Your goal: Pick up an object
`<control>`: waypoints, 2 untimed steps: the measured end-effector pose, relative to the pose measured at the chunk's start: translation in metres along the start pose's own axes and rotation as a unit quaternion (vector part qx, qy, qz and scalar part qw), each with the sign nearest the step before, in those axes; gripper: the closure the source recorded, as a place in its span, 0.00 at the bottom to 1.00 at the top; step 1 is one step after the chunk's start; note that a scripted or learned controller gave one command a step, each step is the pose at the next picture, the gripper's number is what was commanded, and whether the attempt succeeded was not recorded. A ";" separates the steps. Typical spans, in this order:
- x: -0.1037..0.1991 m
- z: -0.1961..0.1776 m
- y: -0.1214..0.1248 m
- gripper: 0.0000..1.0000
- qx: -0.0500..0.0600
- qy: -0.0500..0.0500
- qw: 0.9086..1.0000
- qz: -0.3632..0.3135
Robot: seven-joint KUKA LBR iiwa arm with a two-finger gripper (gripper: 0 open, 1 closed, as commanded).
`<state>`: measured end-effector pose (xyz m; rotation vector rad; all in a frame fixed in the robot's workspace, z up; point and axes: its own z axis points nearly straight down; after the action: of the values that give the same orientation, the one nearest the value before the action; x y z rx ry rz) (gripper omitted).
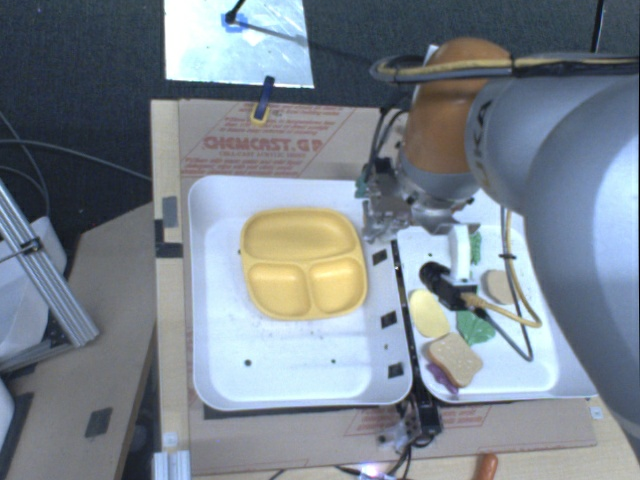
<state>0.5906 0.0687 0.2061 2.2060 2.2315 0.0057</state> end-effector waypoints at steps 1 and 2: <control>0.000 0.000 0.000 0.00 0.000 0.000 1.000 0.000; 0.000 -0.011 0.001 1.00 -0.001 0.000 1.000 -0.002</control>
<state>0.5913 0.0688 0.2167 2.2006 2.2345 0.0077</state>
